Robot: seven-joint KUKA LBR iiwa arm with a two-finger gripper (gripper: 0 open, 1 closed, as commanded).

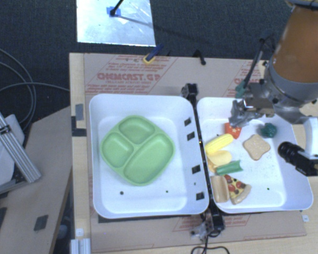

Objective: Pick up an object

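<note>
The right bin (286, 194) holds several toy foods. A small red piece (232, 130) lies near its far left side, with a yellow corn cob (218, 142) just in front of it. My gripper (240, 117) hangs low directly over the far edge of the red piece, touching or almost touching it. The grey and orange arm (302, 46) comes in from the upper right. A slice of toast (256, 147) and a dark green piece (268, 129) lie to the right of the gripper.
A yellow chunk (219, 156), a green pod (229, 167), a beige piece (219, 188) and a pizza slice (239, 190) line the right bin's left side. A green divided plate (138, 150) sits in the left bin (103, 110). A black fitting (299, 160) overhangs the right rim.
</note>
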